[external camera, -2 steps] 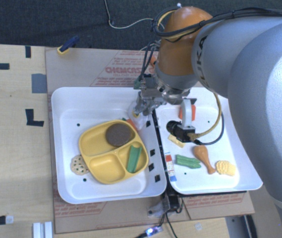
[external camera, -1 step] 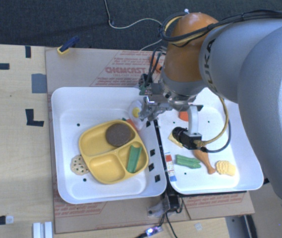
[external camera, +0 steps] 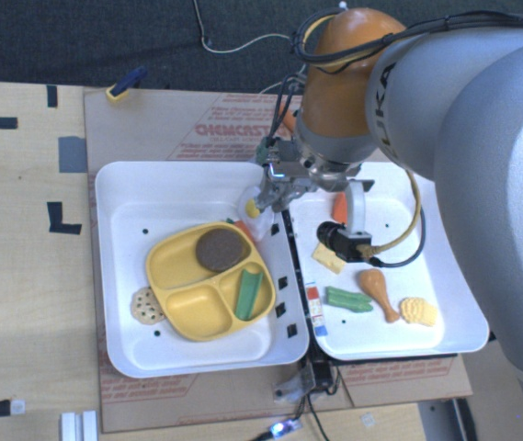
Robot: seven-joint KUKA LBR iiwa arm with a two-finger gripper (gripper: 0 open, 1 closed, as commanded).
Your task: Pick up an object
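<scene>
The end effector (external camera: pixel 272 194) is seen over the left bin (external camera: pixel 119 196), at 1 o'clock from the yellow tray (external camera: pixel 180 266); its grip cannot be told.

A bulky grey robot arm (external camera: pixel 463 108) with a glossy orange band (external camera: pixel 348 39) above its wrist; black cables (external camera: pixel 399 246) loop beside it.

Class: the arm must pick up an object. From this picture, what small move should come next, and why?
Probably a short descent. The gripper hangs over the left bin, at its back right corner beside the yellow tray, with small items just under it.
</scene>
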